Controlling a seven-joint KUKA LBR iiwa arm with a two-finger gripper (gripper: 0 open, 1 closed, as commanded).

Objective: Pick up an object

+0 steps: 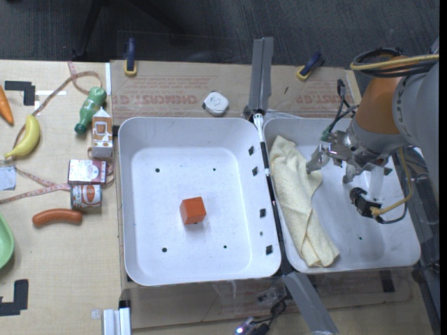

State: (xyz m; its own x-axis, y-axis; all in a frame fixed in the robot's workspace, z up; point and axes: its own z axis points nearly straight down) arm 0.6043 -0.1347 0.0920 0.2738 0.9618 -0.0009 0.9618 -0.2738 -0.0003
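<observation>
An orange-red cube (193,210) lies in the left bin (140,257), a little below its middle. A cream towel (299,199) lies crumpled along the left side of the right bin (391,253). My gripper (330,169) hangs over the upper part of the right bin, just right of the towel's upper end. Its two fingers stand apart, open, with nothing between them. The left finger (314,163) is close to the towel's edge. The cube is far to the gripper's left, in the other bin.
Left of the bins lie a banana (24,138), a green bottle (91,107), a small carton (102,132), a can (86,196) and a sausage (57,218). A round tape measure (216,102) sits behind the bins. A grey post (261,75) rises between them.
</observation>
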